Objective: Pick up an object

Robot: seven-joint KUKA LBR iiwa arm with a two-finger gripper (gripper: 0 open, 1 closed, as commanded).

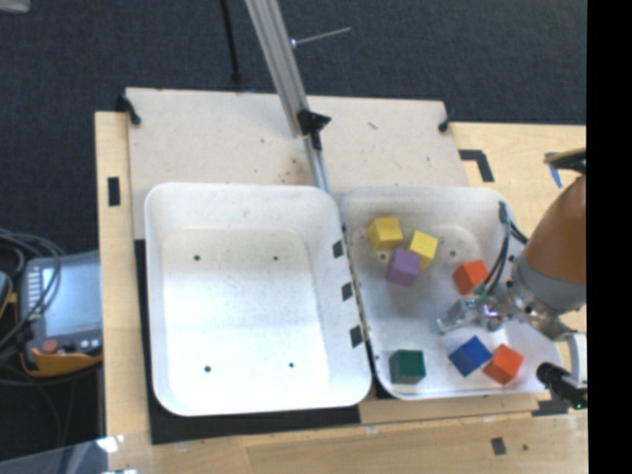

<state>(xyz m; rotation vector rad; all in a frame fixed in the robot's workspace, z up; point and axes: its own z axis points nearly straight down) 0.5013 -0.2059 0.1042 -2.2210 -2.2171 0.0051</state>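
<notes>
My tool (472, 314) sits low in the right shallow white plastic bin (434, 203), reaching in from the right w/ my grey arm and its orange band (561, 240) above it. Can't tell if the tool is spread or pressed together; the metal bits blur into the bin floor, and I see nothing between them.

Blocks, all in the right bin: small blue wooden cube (470, 355) just below the tool, near but I can't say touching. Orange-red cube (505, 363) right beside the blue one, on its right. Second orange-red cube (470, 276) just above the tool, next to my wrist. Dark green cube (406, 365) at the bin's near-left corner, well apart from the tool. Two yellow cubes up top: one (386, 232) toward the left, the other (424, 246) just right of it. Purple cube (403, 266) sits below and between them, touching or nearly so.

Left white bin (158, 265) lies alongside, edges meeting approx. at the middle of the pale wooden desk (114, 265).
</notes>
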